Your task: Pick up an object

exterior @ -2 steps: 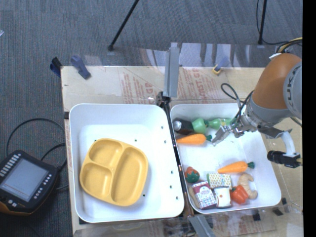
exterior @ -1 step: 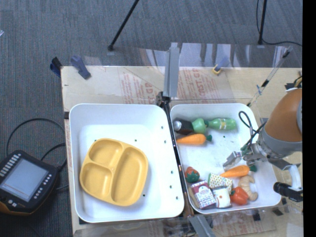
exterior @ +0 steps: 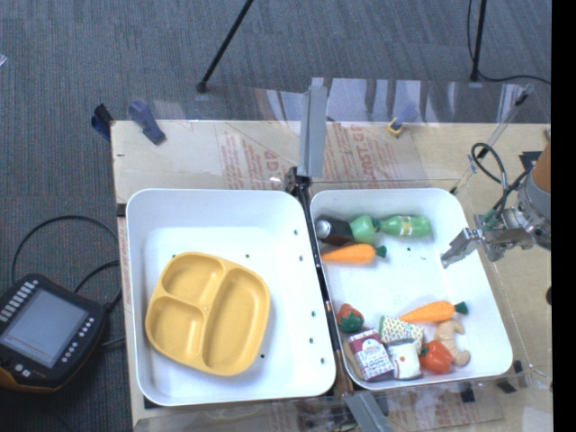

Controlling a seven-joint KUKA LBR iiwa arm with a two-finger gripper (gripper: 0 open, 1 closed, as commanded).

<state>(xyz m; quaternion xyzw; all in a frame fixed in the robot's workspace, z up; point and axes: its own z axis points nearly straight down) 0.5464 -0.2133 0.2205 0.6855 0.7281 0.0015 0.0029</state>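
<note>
The right bin (exterior: pixel 468 207) holds several toy foods. A green bottle (exterior: pixel 401 227) and a dark bottle (exterior: pixel 334 231) lie along its far side, with an orange carrot (exterior: pixel 350 254) just below them. A second carrot (exterior: pixel 431 311), a red strawberry-like piece (exterior: pixel 350 318), small printed boxes (exterior: pixel 370 355), a red pepper (exterior: pixel 436 357) and a beige piece (exterior: pixel 451 332) cluster at the near side. My gripper (exterior: pixel 463 247) hangs over the bin's right edge, right of the green bottle and above the second carrot, with nothing seen in it.
The left bin (exterior: pixel 144 214) carries a yellow three-part plate (exterior: pixel 209 311). A grey upright post (exterior: pixel 314 133) stands behind the gap between the bins. A handheld control pendant (exterior: pixel 43 327) lies on the floor at left. Cables (exterior: pixel 490 160) hang near the arm.
</note>
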